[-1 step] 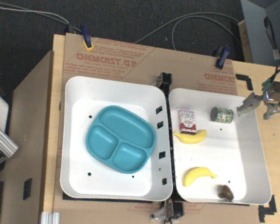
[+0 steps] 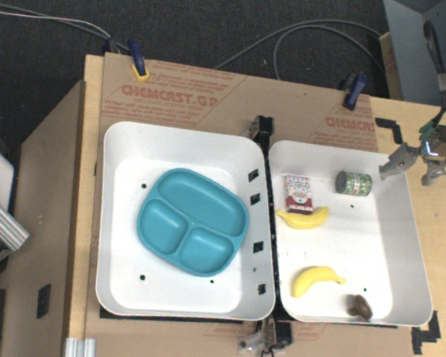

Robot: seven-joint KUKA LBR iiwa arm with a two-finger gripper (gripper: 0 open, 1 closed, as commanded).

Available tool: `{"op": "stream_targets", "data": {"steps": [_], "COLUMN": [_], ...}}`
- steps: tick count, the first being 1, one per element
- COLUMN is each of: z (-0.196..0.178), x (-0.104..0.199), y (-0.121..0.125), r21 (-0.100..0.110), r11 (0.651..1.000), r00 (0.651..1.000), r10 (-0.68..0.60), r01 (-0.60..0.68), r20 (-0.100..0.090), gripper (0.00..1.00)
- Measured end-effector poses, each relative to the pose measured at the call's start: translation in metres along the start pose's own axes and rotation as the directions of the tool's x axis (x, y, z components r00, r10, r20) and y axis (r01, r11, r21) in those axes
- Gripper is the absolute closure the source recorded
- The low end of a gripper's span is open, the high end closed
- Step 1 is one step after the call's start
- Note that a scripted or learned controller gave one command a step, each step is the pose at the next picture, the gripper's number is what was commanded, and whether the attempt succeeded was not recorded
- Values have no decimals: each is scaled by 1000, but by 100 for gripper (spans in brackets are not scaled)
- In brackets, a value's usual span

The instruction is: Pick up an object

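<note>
The right bin [image 2: 415,252] holds a small red and white box [image 2: 297,193], a green can [image 2: 354,183] lying on its side, two yellow bananas [image 2: 303,218] [image 2: 315,280] and a small brown object [image 2: 360,308] near the front corner. My gripper [image 2: 414,168] hovers over the bin's far right corner, just right of the can and apart from it. Its two fingers [image 2: 396,162] are spread open with nothing between them.
The left bin [image 2: 116,201] holds a teal divided plate [image 2: 192,221]. A row of black clips runs along the seam between the bins [image 2: 260,218]. Blue clamps [image 2: 138,60] [image 2: 353,91] hold the cardboard base at the back.
</note>
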State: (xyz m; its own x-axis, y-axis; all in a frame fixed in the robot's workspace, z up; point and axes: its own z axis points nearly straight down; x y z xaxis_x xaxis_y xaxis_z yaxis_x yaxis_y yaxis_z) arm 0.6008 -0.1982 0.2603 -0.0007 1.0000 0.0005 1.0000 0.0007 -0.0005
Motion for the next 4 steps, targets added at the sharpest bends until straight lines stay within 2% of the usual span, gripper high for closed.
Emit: {"op": "stream_targets", "data": {"steps": [1,3,4], "z": [64,170,155], "x": [1,-8,-8], "y": [0,-4,-2], "r21": [7,5,-2], "r11": [1000,1000,1000], "r00": [1000,1000,1000], "r10": [0,0,0], "r01": [0,0,0], "r20": [-3,-2,-1], "gripper": [0,0,100]}}
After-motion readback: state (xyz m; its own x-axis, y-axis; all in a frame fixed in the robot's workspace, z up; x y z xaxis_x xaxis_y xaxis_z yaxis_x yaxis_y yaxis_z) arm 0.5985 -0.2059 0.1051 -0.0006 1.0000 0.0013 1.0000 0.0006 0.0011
